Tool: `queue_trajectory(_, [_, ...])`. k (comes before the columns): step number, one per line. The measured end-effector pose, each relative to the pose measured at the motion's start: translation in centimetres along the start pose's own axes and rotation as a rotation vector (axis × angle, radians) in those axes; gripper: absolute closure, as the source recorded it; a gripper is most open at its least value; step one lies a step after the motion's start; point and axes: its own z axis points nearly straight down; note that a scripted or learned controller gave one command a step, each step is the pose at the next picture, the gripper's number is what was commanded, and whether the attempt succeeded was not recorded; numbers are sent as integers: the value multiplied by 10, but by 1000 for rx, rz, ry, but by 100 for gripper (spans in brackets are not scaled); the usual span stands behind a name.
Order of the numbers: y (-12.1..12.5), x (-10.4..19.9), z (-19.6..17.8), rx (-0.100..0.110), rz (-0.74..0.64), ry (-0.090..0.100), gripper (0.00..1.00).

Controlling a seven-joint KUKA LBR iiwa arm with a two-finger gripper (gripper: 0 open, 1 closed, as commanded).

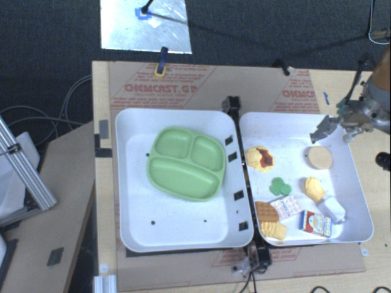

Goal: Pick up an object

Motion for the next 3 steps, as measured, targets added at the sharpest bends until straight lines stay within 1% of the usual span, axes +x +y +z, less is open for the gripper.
queue_trajectory(1, [2, 1, -7, -12, -3, -3, 0])
queue_trajectory(2, [-4, -2, 38, -9, -1, -2, 0])
queue_trajectory(3, [1, 0, 99, -7, -1, -1, 0])
